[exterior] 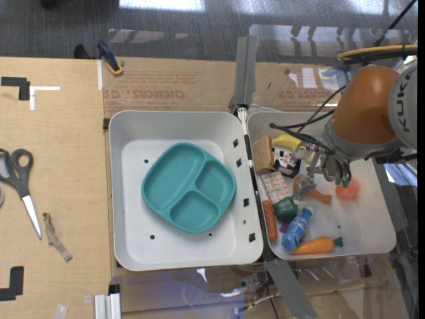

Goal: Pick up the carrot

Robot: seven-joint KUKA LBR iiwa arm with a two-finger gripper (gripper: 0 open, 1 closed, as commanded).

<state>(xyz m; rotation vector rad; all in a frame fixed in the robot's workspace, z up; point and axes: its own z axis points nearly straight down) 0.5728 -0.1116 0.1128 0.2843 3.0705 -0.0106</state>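
On a cluttered tabletop (53,178), right bin (382,241): claw (312,185), opening impossible to judge, poised above the carrot (313,246) lying crosswise just nearer the camera.

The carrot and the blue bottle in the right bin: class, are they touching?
Touching. In the camera view the carrot lies along the near wall, and its tapered end meets the base of the blue bottle with no gap.

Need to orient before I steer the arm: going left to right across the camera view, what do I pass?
Scissors → teal divided plate in the left bin → blue bottle → carrot → small orange ball in the right bin.
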